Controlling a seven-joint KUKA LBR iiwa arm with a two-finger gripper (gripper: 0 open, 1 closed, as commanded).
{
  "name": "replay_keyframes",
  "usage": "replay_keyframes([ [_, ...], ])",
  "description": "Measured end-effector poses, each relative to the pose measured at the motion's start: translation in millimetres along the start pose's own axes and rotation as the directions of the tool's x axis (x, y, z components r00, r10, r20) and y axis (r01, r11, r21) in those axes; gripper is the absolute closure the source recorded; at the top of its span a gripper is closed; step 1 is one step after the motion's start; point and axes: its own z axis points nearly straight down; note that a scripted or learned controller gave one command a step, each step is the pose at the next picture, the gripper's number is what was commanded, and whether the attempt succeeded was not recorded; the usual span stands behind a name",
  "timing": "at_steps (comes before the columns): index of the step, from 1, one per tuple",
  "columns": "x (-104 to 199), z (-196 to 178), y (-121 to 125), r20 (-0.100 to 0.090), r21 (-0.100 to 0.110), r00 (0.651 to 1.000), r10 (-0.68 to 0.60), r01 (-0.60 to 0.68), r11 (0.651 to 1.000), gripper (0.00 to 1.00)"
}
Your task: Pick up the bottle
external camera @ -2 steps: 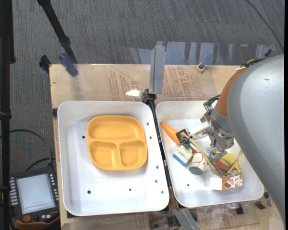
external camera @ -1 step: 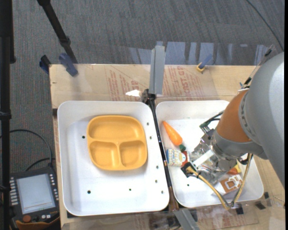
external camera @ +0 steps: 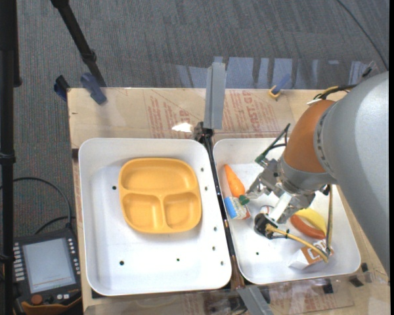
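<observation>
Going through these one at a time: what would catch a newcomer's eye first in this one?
The yellow divided plate lying in the left bin stands out most. Next is the grey and orange arm hanging over the right bin. Its gripper is close to an orange carrot and what looks like a small blue and white bottle by that bin's left wall.

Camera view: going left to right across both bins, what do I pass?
Yellow plate → carrot → gripper → banana
</observation>
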Motion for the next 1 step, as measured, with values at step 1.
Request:
replay_keyframes([
  [1, -113.1, -3.6, -5.0, -0.012, -0.009, 0.997, -0.072, 0.072, 0.997, 0.0],
])
